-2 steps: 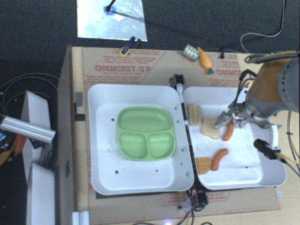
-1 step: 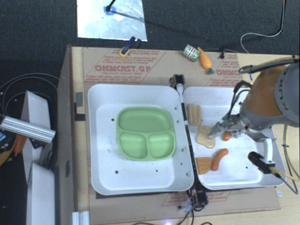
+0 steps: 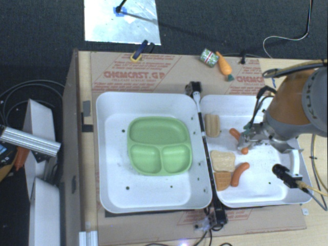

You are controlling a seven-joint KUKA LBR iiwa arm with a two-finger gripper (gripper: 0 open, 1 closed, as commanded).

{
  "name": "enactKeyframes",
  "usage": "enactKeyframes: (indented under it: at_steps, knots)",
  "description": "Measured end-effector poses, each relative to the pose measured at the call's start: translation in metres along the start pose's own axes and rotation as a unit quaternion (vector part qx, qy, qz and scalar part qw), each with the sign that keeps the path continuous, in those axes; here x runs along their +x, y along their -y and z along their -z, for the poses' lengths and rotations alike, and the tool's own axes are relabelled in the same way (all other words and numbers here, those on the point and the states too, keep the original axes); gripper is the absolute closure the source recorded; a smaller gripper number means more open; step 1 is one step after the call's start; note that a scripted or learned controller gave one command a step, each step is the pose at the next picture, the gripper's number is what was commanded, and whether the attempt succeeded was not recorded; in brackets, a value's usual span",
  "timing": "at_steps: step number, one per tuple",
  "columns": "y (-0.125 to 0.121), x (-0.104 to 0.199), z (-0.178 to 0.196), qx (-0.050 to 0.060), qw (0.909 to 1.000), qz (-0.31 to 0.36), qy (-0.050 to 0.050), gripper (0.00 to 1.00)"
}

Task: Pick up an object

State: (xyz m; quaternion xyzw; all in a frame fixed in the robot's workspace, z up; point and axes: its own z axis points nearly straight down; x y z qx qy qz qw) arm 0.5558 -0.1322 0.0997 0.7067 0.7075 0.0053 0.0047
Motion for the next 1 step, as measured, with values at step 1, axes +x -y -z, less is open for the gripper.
enactKeyframes:
  at_steps: [1]
  knots:
    - [0.0020,0.0636,0.0855,0.005,1.0000,0.001,0.000,1.00]
